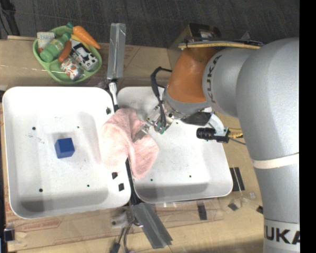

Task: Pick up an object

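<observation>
Currently, a crumpled pale pink cloth [127, 141] is draped over the divider between two shallow white bins [21, 141]. The two-finger gripper [147, 128] is placed at its right edge; its state cannot be told. A thick fold should be pinched firmly before lifting.

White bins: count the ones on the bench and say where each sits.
2. One shallow white plastic bin sits at the left, holding a small blue cube; the other sits at the right. A crumpled pink cloth drapes across their shared edge.
</observation>
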Motion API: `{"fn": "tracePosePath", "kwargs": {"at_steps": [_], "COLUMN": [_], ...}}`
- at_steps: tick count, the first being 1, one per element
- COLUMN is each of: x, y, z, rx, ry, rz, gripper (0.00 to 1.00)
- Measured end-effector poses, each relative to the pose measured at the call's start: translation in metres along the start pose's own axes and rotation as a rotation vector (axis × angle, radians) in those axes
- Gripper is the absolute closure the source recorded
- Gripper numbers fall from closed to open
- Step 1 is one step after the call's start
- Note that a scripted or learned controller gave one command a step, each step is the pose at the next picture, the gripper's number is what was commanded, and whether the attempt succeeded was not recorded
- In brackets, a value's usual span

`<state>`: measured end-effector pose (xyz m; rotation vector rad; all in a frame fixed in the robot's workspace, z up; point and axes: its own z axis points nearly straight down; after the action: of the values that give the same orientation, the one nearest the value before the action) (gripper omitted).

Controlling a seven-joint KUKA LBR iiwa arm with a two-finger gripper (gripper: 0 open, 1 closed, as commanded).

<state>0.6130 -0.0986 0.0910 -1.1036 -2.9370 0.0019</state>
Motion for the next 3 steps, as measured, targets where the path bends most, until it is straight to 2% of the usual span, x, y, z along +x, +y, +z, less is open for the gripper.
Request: {"fn": "tracePosePath", "kwargs": {"at_steps": [1, 2, 3], "x": [-0.005, -0.007, -0.007], "y": [-0.024, 0.006, 0.006], "z": [0.000, -0.002, -0.013], "rx": [0.000, -0.003, -0.003], "ry": [0.001, -0.006, -0.008], "rz": [-0.124, -0.334, -0.334], "gripper": [0.00, 0.00, 1.00]}}
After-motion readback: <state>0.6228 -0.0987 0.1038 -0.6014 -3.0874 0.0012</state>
